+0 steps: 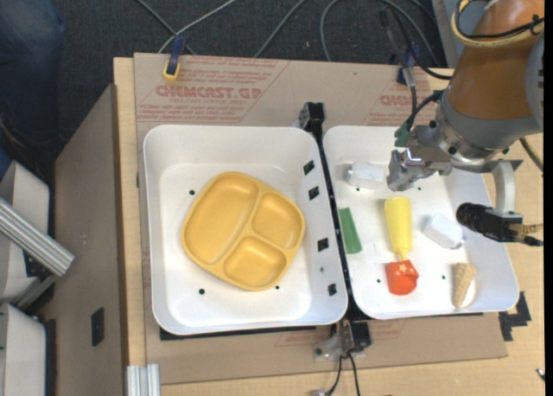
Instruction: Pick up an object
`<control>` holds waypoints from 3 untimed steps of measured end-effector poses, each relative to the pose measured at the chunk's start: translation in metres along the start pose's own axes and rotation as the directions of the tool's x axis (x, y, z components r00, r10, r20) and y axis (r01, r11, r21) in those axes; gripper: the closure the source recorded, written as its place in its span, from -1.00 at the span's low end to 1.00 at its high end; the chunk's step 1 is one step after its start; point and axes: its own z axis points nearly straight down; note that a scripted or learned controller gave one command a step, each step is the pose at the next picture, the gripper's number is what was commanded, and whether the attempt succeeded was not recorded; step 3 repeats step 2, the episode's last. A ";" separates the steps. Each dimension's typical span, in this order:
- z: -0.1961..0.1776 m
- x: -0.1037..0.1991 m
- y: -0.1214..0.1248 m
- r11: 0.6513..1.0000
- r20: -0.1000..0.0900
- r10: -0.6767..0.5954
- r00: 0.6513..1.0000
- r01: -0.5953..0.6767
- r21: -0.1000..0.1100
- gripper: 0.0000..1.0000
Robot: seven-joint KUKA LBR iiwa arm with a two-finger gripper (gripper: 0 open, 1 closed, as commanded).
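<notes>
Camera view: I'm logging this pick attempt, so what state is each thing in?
Yellow divided plate: flat in left bin.
Yellow bottle with red cap: lying down, right bin.
Green block: lying flat by the divider.
Cone: on its side.
Pincer: low over right bin, holding nothing visible.

Cardboard-topped bench (130,213), two white bins (160,239) side by side
</notes>
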 end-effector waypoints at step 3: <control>0.010 0.112 -0.015 1.000 0.001 0.001 1.000 -0.001 0.001 1.00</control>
